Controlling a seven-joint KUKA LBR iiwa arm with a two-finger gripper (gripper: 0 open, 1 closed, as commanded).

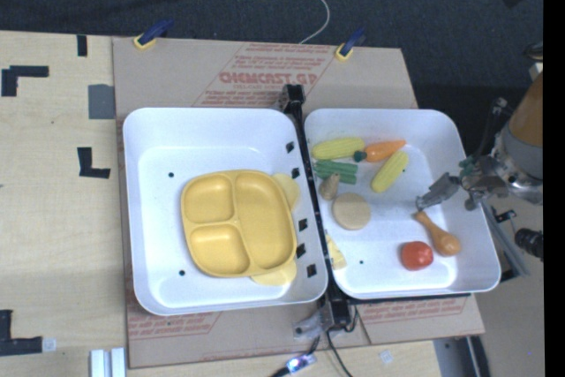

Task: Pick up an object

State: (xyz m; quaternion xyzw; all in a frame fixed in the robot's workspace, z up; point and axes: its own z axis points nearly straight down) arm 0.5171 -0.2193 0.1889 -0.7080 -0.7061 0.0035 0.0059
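You see the gripper (439,192) spread open and grasping nothing just above the drumstick (437,233) in the right bin (441,124), so drop the 2 fingers straight down astride its narrow end, clear of the tomato (416,255), before closing.
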